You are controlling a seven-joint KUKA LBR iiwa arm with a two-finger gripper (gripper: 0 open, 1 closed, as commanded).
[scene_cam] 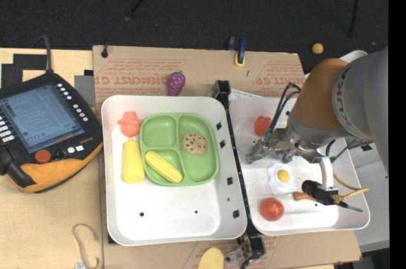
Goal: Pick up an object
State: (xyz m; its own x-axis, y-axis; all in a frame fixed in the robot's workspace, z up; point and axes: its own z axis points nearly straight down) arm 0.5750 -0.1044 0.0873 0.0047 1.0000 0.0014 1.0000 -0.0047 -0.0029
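My gripper (269,155) hangs low over the right bin (355,160), near its left middle. Its fingers stand open with nothing between them. A fried egg toy (281,177) lies just below and to the right of the fingertips. A red piece (262,126) sits just behind the gripper, and a red tomato (273,209) rests near the bin's front wall. The arm's orange band and grey body cover the bin's right rear part.
The left bin (165,217) holds a green divided plate (179,167) with a cookie (195,143) and a corn cob (163,166), plus a yellow bottle (132,161) and a pink toy (130,124). Purple grapes (176,82) lie behind the bins; a teach pendant (44,128) sits left.
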